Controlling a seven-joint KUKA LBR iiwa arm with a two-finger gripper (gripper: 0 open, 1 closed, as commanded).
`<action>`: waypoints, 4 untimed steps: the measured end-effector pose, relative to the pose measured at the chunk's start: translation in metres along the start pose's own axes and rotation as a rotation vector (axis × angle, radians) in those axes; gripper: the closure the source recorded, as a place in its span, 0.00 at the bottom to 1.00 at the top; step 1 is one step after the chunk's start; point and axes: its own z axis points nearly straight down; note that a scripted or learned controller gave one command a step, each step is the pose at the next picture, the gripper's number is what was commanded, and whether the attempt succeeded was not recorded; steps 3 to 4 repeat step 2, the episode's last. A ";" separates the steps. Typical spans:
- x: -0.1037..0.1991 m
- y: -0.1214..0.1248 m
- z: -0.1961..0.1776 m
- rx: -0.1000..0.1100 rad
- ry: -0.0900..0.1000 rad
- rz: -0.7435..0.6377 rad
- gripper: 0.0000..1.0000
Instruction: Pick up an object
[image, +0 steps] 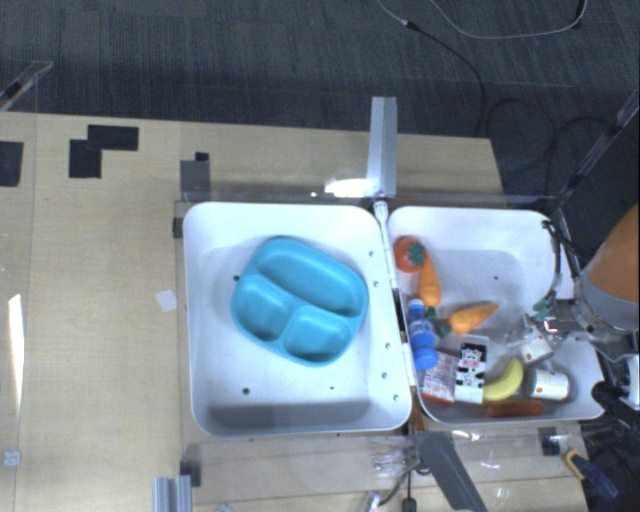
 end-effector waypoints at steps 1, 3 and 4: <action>0.031 0.016 0.014 -0.007 -0.003 -0.114 1.00; 0.012 0.005 -0.111 0.004 0.001 -0.162 1.00; 0.012 0.005 -0.111 0.004 0.001 -0.162 1.00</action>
